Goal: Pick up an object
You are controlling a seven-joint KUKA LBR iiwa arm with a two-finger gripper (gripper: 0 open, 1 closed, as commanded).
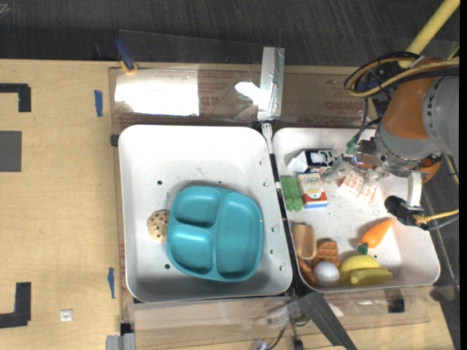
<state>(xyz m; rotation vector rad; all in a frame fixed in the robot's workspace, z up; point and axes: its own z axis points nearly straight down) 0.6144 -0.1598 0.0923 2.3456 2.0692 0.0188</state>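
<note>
The bench (58, 195) was a light wooden surface carrying black angle markings near its left edge and short strips of blue tape (98, 102) beside the bins. A sheet of clear plastic (190, 86) lay along the far edge behind the left bin, with a metallic upright strip (271, 82) at its right end. Yellow and black cables (379, 75) looped near the far right corner.
</note>
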